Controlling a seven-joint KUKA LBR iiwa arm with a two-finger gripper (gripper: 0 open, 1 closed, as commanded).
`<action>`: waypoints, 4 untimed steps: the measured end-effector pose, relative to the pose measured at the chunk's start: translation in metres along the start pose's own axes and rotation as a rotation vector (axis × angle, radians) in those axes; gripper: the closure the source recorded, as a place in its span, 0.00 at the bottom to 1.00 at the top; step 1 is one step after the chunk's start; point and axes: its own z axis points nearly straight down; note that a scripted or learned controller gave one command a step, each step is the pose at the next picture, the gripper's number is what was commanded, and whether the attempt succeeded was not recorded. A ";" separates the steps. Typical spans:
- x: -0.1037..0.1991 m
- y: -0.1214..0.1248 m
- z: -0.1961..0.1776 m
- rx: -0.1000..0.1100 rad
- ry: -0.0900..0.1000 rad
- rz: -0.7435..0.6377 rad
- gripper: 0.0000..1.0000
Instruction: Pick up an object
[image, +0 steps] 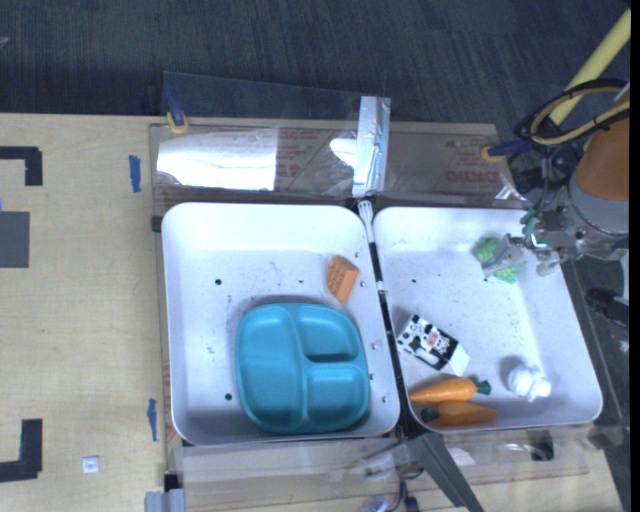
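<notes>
The arm reaches in from the right, its orange band (605, 165) above the far right corner of the right bin (580, 330). My gripper (535, 243) hangs over that bin's far right part. A small green object (497, 258) lies just left of it, close to or touching the gripper tip; whether it is held I cannot tell. Also in the right bin are a black-and-white patterned item (430, 342), two orange carrots (452, 390) (465, 413) at the near edge, and a small white object (525, 381).
The left bin (190, 300) holds a blue divided plate (300, 368) and a small orange piece (342, 277) near the dividing rim. A clear plastic sheet (270, 150) stands behind the bins. Cables (570, 105) hang at the far right.
</notes>
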 end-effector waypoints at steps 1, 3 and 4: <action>-0.012 0.030 0.065 0.000 0.004 0.058 0.00; -0.003 0.068 0.078 0.006 0.009 -0.210 0.00; -0.004 0.071 0.066 -0.005 -0.001 -0.212 1.00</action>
